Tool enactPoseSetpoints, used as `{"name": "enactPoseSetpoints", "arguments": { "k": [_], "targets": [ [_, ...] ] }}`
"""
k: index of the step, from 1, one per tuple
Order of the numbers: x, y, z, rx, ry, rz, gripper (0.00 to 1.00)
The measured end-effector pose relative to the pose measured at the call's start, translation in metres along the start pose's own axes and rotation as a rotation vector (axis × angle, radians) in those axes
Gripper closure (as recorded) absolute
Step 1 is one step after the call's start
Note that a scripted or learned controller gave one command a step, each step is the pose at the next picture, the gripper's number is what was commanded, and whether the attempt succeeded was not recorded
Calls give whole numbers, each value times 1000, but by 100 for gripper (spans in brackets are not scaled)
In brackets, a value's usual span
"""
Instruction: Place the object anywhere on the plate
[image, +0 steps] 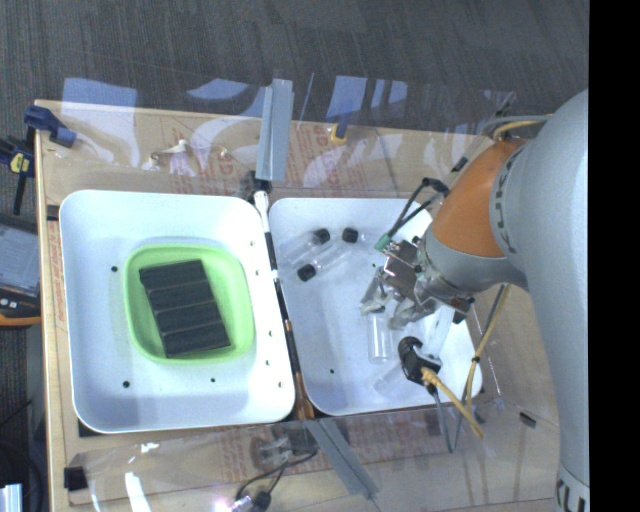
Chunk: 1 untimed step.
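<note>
Green and shallow, the plate (135, 300) sits in the middle of the left bin (90, 380), with white floor showing all round it. A black ridged block (185, 307) lies flat on the plate, filling most of its well. Its long side runs from far-left to near-right at a slight slant, and four raised bars cross its top. It lies wholly within the plate's rim and touches nothing else.

The right bin (335, 385) stands just beside the left one, their walls meeting along a dark seam. In its far-left part lie three small clear vials with black caps. One vial (320, 237) and a second (350, 235) lie near each other close to the far wall. The third (306, 270) lies nearer, beside the seam. A clear tube (378, 340) lies further right on the bin floor, faint against the white.

The gripper (388, 295) hangs over the right half of the right bin, just far of that clear tube and well apart from the plate. Its metal parts overlap in a tangle here, so I cannot tell whether it is released or clenched, and nothing can be made out in its grasp. Above it the orange band (475, 215) joins the grey arm (545, 200), which comes in from the right.

A grey metal rail (275, 115) lies on the brown bench (400, 150) beyond the seam between the bins.
</note>
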<state>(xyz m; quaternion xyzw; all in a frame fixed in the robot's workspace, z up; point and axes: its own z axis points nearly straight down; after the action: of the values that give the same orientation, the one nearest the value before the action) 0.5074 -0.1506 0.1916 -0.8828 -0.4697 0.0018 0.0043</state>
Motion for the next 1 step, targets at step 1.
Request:
{"name": "enactPoseSetpoints", "arguments": {
  "k": [1],
  "targets": [
    [64, -26, -4, 1, -3, -182, 100]
  ]
}}
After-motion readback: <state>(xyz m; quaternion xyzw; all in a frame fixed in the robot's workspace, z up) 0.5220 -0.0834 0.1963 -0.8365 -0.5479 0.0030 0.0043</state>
